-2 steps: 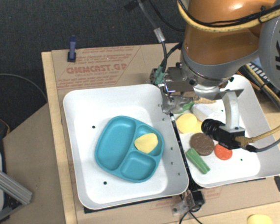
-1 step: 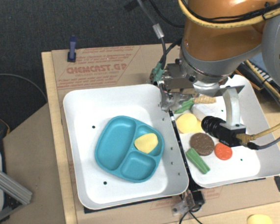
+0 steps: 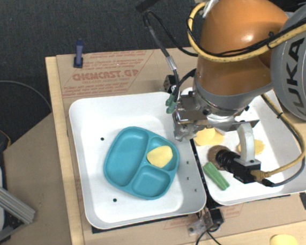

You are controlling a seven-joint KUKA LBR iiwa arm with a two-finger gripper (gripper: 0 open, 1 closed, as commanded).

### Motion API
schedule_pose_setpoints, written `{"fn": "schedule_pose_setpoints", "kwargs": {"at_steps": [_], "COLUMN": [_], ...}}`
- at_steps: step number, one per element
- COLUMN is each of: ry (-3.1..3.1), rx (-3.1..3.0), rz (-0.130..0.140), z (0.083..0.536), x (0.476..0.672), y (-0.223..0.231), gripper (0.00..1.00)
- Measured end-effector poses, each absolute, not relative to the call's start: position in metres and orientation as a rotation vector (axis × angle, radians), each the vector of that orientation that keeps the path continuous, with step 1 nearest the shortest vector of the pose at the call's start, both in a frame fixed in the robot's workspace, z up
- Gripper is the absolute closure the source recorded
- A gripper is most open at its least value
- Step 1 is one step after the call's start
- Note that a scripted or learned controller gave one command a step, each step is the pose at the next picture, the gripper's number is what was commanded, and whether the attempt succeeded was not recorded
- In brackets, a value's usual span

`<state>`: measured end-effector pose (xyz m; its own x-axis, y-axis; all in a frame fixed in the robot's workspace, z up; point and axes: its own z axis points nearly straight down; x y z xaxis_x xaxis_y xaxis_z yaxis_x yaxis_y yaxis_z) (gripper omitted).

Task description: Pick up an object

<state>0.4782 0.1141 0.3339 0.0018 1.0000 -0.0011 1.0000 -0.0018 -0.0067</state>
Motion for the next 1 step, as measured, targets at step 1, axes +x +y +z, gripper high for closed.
{"fn": "schedule_pose_setpoints", "kwargs": {"at_steps": [1], "ry": [-2.231], "rx": [-2.227], "rz": [-0.03], "z": [0.545], "x": [0.4798], "y": [0.1132], "gripper": [1.0]}}
